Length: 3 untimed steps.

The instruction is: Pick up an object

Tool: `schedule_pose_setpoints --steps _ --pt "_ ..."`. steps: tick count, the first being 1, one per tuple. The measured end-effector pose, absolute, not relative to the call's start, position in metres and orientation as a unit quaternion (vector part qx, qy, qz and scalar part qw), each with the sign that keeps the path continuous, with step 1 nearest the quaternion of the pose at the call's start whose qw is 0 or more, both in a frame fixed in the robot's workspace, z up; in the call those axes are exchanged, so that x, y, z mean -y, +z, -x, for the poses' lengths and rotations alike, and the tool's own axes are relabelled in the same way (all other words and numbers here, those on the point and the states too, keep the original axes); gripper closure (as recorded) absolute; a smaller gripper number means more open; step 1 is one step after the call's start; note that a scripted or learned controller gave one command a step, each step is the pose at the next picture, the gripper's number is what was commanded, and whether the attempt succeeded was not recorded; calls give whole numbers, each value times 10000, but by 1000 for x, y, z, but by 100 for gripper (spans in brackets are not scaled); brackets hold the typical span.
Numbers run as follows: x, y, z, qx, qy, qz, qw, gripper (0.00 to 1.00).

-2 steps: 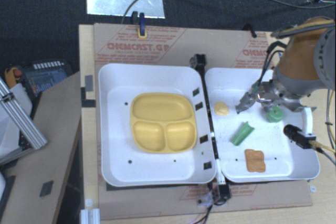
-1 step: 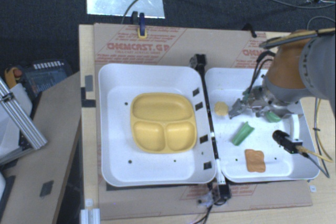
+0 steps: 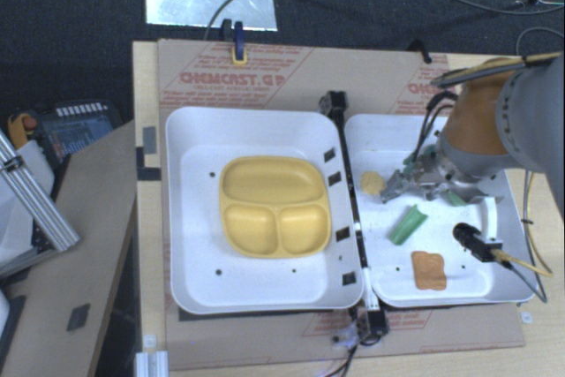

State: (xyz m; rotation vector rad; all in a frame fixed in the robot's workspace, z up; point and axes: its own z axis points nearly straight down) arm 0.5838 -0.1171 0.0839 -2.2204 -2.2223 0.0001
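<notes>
1. Where the grey arm with its orange band [image 3: 491,121] reaches in from 3 o'clock, the two-finger gripper [image 3: 391,188] hangs low over the right shallow white bin [image 3: 381,144], in that bin's upper-left part, pointing toward 8 o'clock.
2. Whether the gripper is released or clenched cannot be told from this slant; nothing can be seen held in it.
3. Just beside the gripper's tip, at its 9 o'clock, lies a small pale yellow lump [image 3: 372,183] on the bin floor; whether the two touch cannot be told.
4. At the tip's 5 o'clock, near but apart, a green oblong block [image 3: 407,224] lies tilted, its length running from 1 to 7 o'clock.
5. Farther toward 5 o'clock, well apart from the tip, an orange-brown flat piece shaped like toast [image 3: 429,270] lies by the bin's 6 o'clock wall.
6. A small green thing [image 3: 455,198] lies at the gripper's 3 o'clock, partly hidden by the wrist.
7. Beyond the divider at 9 o'clock, the left shallow white bin [image 3: 194,156] holds a yellow plastic three-compartment tray [image 3: 272,206] at its centre.
</notes>
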Motion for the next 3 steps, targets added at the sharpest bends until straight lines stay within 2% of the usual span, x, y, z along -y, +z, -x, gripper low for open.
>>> schedule_pose_setpoints --steps 1,3 --pt "117 96 -585 7073 -8 7069 -14 100" --pt "106 204 -592 7094 -25 7048 -35 100"
